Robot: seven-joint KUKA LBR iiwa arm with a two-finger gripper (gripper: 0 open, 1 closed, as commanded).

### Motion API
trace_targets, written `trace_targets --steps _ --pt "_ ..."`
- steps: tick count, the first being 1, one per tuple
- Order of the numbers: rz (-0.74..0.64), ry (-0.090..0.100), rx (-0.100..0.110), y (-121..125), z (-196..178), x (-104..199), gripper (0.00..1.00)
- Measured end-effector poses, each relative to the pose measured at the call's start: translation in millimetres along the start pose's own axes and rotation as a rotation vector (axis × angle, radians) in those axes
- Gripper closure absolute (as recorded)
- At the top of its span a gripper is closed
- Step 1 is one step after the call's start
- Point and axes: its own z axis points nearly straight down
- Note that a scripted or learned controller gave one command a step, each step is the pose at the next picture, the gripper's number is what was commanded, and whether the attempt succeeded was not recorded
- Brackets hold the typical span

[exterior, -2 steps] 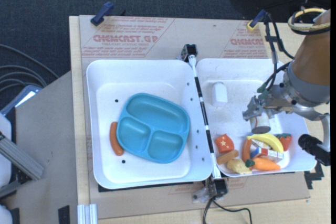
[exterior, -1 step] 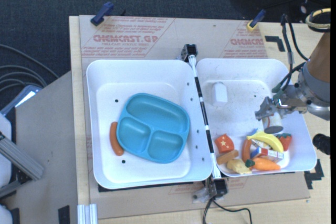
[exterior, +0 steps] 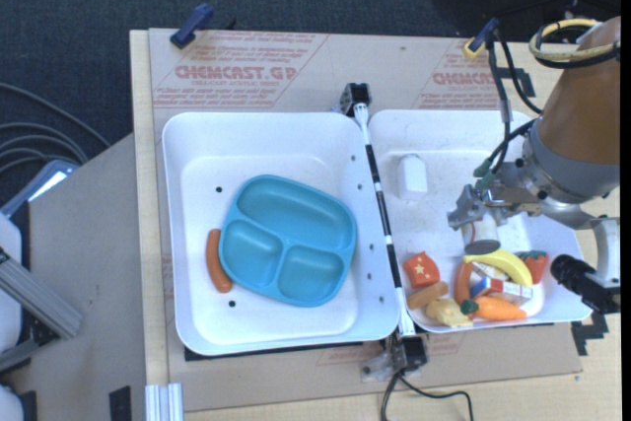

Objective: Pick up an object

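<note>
Toy food (exterior: 483, 286) is lying heaped in the near right corner of the right bin (exterior: 434, 138), and nothing is being carried yet; the approach step seems to be under way. The hand (exterior: 471, 212) is being held just above the heap's far edge, and whether it is apart or together cannot be told. A short descent is being called for next. Room is being squeezed by the bin's near rim and right wall; the far left is lying more open, beside a white block (exterior: 412, 175).

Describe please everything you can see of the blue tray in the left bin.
The blue tray looks like smooth light-blue plastic, with rounded corners and three compartments: one long, two smaller. It lies flat, turned at a slight angle, on the floor of the left bin. An orange-red sausage lies along its left edge, close or touching; I cannot tell which.
</note>
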Motion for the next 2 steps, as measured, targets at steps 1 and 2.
trace_targets --steps 1,2 --pt "0.001 -0.002 -0.003 0.1 2.1 -41.6 1.0" --pt "-0.001 -0.002 -0.004 0.4 -7.3 -33.0 1.0"
